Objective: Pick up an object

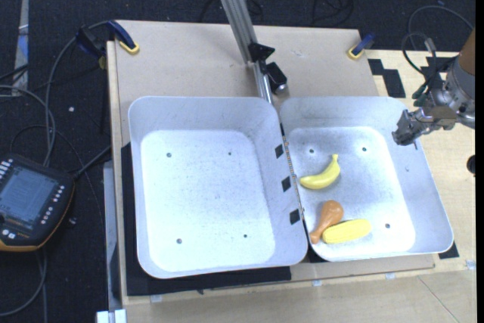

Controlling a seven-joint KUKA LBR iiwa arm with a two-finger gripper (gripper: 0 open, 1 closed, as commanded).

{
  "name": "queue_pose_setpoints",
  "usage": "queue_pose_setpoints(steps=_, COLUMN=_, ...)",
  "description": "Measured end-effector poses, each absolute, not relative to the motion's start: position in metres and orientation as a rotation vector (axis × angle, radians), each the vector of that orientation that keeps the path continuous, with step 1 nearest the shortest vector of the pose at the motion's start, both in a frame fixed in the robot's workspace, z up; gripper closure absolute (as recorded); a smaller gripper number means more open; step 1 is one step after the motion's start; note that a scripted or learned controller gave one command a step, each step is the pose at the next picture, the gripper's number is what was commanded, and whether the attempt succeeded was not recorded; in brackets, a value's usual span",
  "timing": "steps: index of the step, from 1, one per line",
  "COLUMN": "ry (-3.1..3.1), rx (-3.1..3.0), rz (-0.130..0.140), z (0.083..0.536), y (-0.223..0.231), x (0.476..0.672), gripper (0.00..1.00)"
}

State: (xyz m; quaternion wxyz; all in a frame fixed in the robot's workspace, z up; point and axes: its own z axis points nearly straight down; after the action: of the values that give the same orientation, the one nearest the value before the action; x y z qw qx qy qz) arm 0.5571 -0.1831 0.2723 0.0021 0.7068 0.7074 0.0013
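A yellow banana (pixel 321 174) lies in the middle of the right bin (pixel 423 193). Nearer the front of that bin, an orange drumstick-shaped toy (pixel 326 218) rests against a yellow oblong block (pixel 347 231). My gripper (pixel 405 131) hangs at the right bin's far right rim, well to the right of the banana and above the bin wall. Nothing shows between its dark fingertips.
The left bin (pixel 144 163) sits beside the right one on the wooden bench. A slanted metal pole (pixel 238 7) rises behind the bins. Yellow clamps (pixel 127 47) mark the bench's back corners. A teach pendant (pixel 26 197) lies on the floor at left.
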Motion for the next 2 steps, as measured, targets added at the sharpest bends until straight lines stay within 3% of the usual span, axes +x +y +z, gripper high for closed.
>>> queue_pose_setpoints(steps=2, ry=2.226, rx=2.219, rz=0.000, z=0.262, y=-0.085, x=0.544, gripper=1.00)
